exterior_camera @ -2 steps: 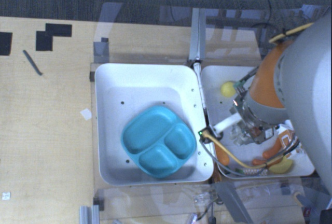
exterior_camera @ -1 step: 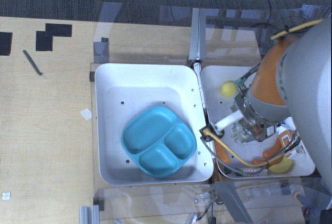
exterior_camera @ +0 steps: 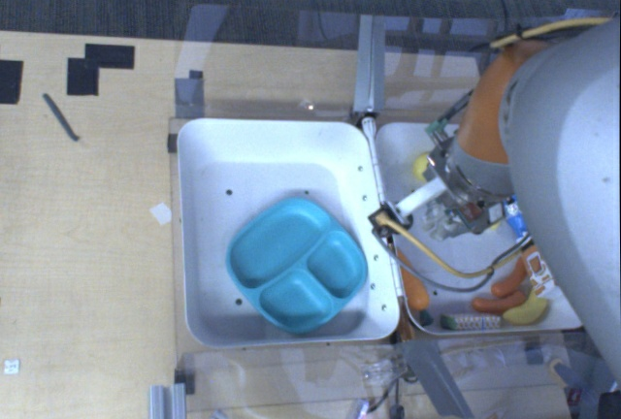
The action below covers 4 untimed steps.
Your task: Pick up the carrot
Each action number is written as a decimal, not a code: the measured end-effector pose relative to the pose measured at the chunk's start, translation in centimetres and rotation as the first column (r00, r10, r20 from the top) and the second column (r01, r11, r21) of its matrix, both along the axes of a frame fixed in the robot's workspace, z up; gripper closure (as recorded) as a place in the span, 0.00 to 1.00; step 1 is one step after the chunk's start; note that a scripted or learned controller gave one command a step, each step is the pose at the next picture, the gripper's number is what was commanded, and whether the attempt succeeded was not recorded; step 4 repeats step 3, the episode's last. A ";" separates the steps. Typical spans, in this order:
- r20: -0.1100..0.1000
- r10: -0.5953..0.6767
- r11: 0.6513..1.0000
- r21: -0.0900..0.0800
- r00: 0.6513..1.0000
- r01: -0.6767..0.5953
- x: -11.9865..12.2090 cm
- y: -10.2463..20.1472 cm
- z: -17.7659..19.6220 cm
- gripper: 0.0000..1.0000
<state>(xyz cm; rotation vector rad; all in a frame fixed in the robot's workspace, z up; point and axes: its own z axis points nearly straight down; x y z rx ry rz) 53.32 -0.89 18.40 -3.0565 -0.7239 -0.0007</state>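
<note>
At the near edge of the right bin (exterior_camera: 396, 147), a yellowish, banana-like piece (exterior_camera: 527, 312) lies beside two red-orange sausage-shaped pieces (exterior_camera: 497, 297), and a small dark and green item (exterior_camera: 456, 320) sits by the front wall. The carrot (exterior_camera: 415, 291) lies in the same bin, in its near left corner. It runs along the wall that borders the left bin (exterior_camera: 209, 170) and sits apart from the pincer.

The pincer (exterior_camera: 454, 216) hangs over the middle of the right bin, farther back than the carrot. It is too cluttered to tell whether it is apart or together, and nothing can be seen held in it. A blue item (exterior_camera: 514, 218) sits just to its right, and a small yellow object (exterior_camera: 424, 165) lies beyond it.

In the left bin, a blue divided plate (exterior_camera: 296, 262) rests towards the near right side.

The grey arm (exterior_camera: 568, 145) with its orange band fills the right side. Farther back on the wooden surface (exterior_camera: 87, 242) are black patches (exterior_camera: 97, 68) and a thin dark stick (exterior_camera: 60, 116).
</note>
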 end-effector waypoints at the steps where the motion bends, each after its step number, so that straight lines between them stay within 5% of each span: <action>1: 0.005 -0.055 0.998 0.000 0.998 0.055 -2.3 3.0 24.7 1.00; 2: 0.002 0.007 1.000 -0.001 1.000 -0.007 -4.6 3.0 25.1 1.00; 4: 0.005 0.013 1.000 -0.001 1.000 -0.013 -4.4 3.1 26.2 1.00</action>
